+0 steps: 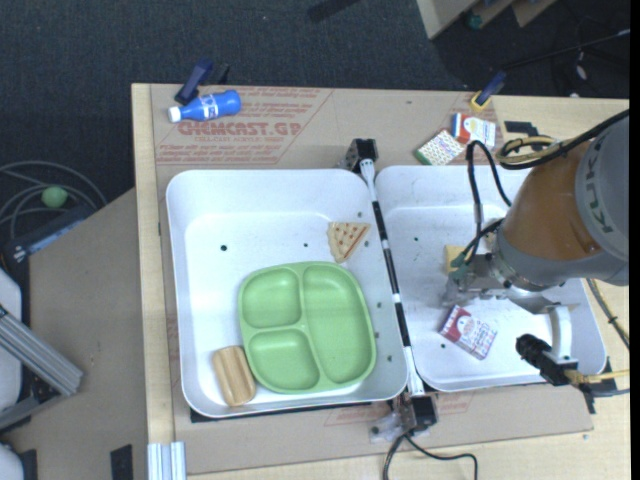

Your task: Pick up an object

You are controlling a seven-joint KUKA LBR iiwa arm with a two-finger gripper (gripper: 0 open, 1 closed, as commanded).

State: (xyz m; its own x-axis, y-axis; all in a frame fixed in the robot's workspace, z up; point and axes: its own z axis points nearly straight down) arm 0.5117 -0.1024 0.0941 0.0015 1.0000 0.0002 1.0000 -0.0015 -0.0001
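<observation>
arm [565, 213]: grey, orange band above the wrist, reaching in from the right and bent downward
wrist: pointing down and left
gripper [462, 290]: low, at the arm's left end

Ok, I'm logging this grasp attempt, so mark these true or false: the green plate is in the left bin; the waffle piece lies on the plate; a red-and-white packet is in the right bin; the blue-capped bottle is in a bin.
1. The green plate is in the left bin. True.
2. The waffle piece lies on the plate. False: it lies on the bin floor beside it.
3. A red-and-white packet is in the right bin. True.
4. The blue-capped bottle is in a bin. False: it lies on the bench beyond the bins.
</observation>
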